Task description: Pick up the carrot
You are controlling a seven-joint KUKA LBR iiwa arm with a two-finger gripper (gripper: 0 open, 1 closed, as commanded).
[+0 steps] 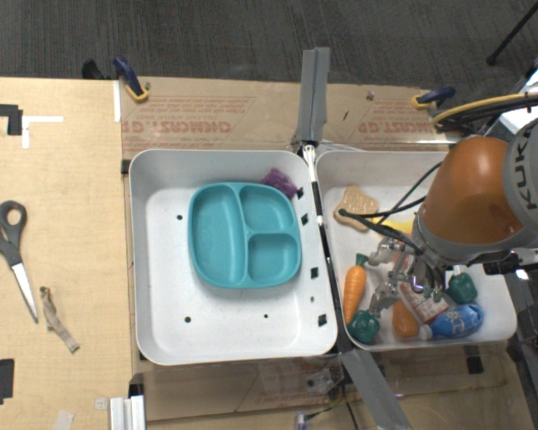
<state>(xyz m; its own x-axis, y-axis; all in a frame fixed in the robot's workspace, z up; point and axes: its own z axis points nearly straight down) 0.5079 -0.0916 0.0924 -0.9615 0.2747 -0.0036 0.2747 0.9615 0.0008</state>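
Carrot [353,293] lies in right bin [493,334]; claw [396,287] low just beside it, finger state unclear.

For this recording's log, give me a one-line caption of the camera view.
End effector low in the right white bin, beside the orange carrot; teal divided plate in the left white bin.

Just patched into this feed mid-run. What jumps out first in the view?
The arm's big orange band looms over the right bin, with the tool low among a cluster of small items at that bin's front. The carrot lies just left of the tool, apart from it. In the left bin sits a teal divided tray, with a small purple item behind it.
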